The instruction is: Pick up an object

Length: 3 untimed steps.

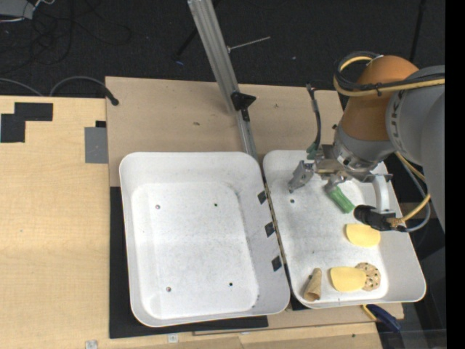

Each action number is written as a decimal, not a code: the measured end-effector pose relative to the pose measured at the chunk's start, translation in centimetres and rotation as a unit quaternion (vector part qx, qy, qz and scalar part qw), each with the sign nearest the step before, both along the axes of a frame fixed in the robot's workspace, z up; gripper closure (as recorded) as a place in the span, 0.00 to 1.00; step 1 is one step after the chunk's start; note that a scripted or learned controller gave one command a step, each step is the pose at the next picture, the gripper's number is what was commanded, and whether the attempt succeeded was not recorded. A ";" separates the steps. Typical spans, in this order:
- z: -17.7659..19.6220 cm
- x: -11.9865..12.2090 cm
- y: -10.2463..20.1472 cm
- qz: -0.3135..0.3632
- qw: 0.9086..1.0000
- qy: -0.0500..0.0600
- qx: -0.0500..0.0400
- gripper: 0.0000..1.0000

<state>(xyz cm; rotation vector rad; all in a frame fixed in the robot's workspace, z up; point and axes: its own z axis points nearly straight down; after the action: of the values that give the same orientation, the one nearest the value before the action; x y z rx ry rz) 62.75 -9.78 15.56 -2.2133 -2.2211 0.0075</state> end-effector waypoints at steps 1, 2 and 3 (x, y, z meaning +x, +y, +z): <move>-6.4 -0.6 0.2 -0.002 1.000 0.001 0.000 0.00; -6.4 -0.6 0.2 -0.004 1.000 -0.002 0.000 0.00; -5.4 -0.6 0.0 -0.007 1.000 -0.002 0.000 1.00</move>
<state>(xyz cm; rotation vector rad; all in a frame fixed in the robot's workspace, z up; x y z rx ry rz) 62.15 -9.81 10.18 -2.2305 -2.2076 0.0023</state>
